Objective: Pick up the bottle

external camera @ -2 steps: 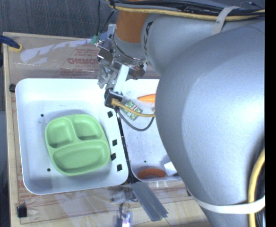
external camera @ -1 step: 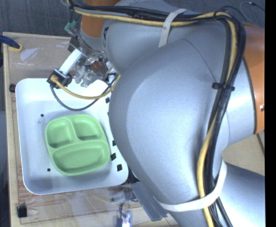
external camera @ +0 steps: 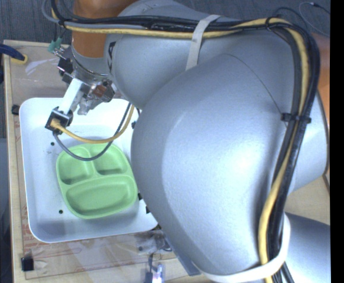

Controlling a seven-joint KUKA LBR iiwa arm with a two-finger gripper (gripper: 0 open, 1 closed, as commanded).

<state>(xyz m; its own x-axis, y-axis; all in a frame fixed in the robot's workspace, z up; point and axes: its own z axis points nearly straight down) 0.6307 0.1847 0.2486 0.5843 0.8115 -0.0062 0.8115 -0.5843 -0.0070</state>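
Large grey arm covers most of the bench; its gripper (external camera: 93, 96) hangs over the far edge of the white bin (external camera: 35, 175), near a green divided tray (external camera: 95, 184), open or closed unclear. The bottle is likely hidden behind the arm, so a descent here may grab nothing or strike the tray

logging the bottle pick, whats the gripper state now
Gripper: open or closed cannot be told; it sits at the far rim of the white bin, beyond the green divided tray.
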